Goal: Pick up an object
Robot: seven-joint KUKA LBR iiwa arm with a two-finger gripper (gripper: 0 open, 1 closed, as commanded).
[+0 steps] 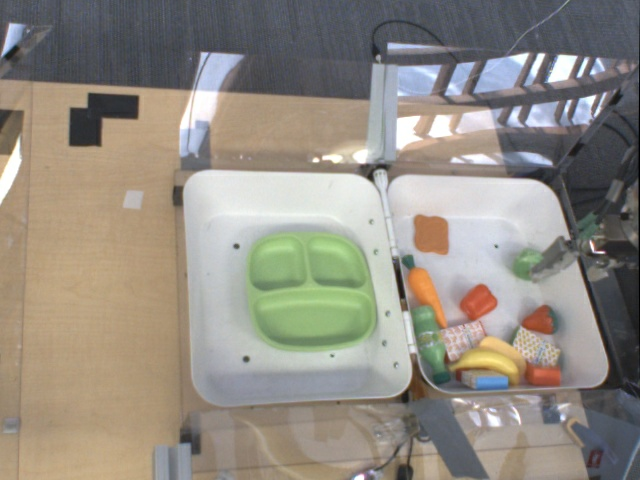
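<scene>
The right bin (pixel 480 193) holds several toy foods. A small round green piece (pixel 526 262) lies near its right wall. My gripper (pixel 548 261) reaches in low from the right, and its tip touches the right side of that green piece. An orange flat piece (pixel 431 233) lies in the bin's far left part. A carrot (pixel 424 286) lies along the left wall. A red pepper (pixel 478 301) sits mid-bin and a red strawberry-like piece (pixel 540 319) sits just below the gripper. A banana (pixel 490 360) lies in a pile at the front.
The left bin (pixel 215 268) holds a green divided plate (pixel 311 290). A green bottle-like toy (pixel 428 333), a patterned block (pixel 536 348) and a blue piece (pixel 490 381) crowd the right bin's front. A metal post (pixel 381 118) stands behind the divider between the bins.
</scene>
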